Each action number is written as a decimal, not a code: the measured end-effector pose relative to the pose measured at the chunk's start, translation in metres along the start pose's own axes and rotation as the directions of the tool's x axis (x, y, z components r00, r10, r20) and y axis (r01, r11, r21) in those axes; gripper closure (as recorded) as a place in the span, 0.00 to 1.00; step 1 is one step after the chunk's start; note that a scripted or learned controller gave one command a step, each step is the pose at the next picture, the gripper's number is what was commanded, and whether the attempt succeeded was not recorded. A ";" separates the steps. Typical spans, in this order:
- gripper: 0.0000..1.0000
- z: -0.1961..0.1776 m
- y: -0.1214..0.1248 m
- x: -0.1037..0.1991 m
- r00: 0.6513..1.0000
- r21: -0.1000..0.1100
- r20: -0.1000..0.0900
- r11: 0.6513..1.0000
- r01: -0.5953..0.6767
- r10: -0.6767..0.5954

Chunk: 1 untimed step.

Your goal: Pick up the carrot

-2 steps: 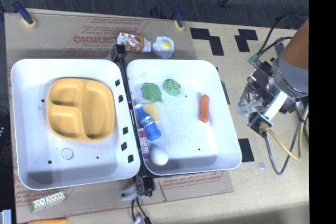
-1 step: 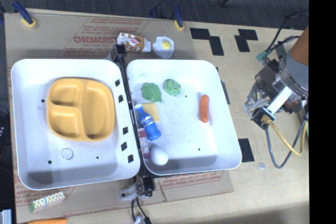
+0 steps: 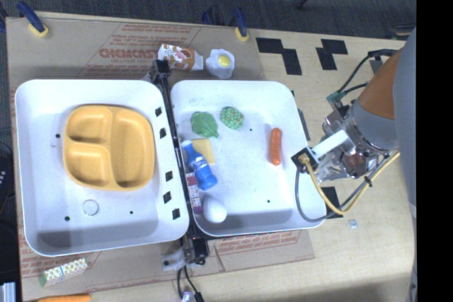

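Observation:
The carrot [image 3: 274, 145] is a short orange-red stick lying upright in the picture, on the floor of the right bin [image 3: 283, 201] near its right wall. Nothing touches it. My gripper [image 3: 341, 162] hangs to the right of that wall, outside the bin, roughly level with the carrot and about a hand's width from it. A yellow cable loops under the gripper and over the bin's right corner.
The right bin also holds a green leafy piece [image 3: 204, 124], a bumpy green ball [image 3: 231, 117], a yellow block [image 3: 204, 150], a blue bottle [image 3: 200, 166] and a white egg shape [image 3: 214, 210]. A yellow divided plate [image 3: 110, 146] lies in the left bin [image 3: 35, 223]. A small carton [image 3: 177, 56] and a cup [image 3: 221, 62] stand behind the bins.

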<state>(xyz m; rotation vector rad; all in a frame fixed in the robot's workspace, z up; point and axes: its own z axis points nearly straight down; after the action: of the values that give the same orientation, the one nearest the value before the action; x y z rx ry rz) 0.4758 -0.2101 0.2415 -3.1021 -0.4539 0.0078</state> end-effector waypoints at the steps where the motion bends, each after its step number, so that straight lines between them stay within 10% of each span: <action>1: 1.00 -0.082 0.000 0.000 0.970 -0.005 -0.002 0.970 0.244 -0.244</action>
<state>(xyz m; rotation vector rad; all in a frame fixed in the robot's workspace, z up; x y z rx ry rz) 0.4764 -0.2109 0.3234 -3.0263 -0.8321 0.0022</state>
